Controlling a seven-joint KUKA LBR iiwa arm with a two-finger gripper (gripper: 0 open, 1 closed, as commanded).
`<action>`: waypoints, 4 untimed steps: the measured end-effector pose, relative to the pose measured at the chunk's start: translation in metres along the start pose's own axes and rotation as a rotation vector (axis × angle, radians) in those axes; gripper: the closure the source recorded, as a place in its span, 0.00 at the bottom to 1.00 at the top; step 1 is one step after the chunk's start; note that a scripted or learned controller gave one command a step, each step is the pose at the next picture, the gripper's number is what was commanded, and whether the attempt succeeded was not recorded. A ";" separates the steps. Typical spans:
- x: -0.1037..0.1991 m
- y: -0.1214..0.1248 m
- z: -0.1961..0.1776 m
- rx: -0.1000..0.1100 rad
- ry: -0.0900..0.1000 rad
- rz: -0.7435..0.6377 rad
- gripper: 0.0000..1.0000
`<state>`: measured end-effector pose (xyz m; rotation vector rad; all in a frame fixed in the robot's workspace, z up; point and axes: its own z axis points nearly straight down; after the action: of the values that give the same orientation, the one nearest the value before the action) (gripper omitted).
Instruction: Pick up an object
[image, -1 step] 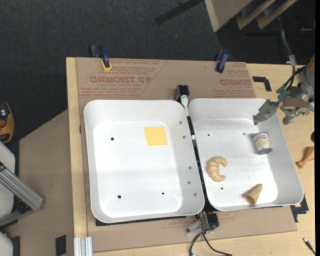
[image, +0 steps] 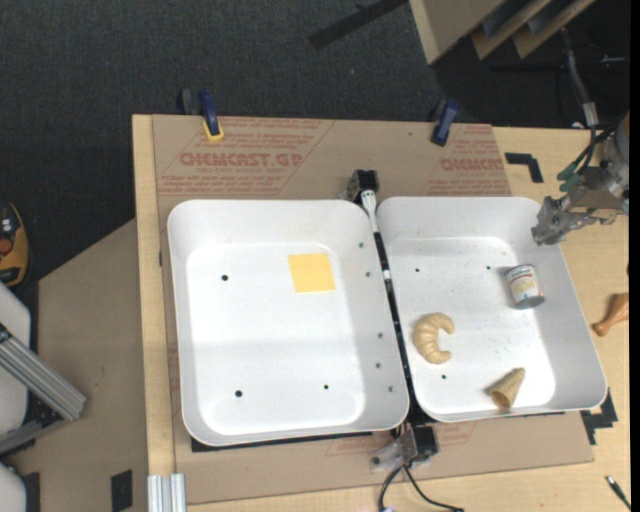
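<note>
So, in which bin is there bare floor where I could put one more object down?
The left bin has most room: all floor around the yellow square, especially its lower half. In the right bin, the upper-left floor is bare, bordered by the croissant below and the small can to the right. It is crowded toward the cone at its lower right.

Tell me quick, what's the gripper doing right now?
Gripper: over the right bin's far right rim, nothing visibly held; open or shut cannot be told.
</note>
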<state>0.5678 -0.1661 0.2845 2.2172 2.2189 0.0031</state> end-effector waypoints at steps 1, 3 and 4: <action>0.041 0.087 -0.099 -0.013 -0.002 -0.007 1.00; 0.139 0.068 -0.126 -0.011 0.002 -0.004 1.00; 0.216 0.057 -0.047 0.015 0.005 -0.008 1.00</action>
<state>0.6246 0.0503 0.3312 2.2185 2.2371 -0.0076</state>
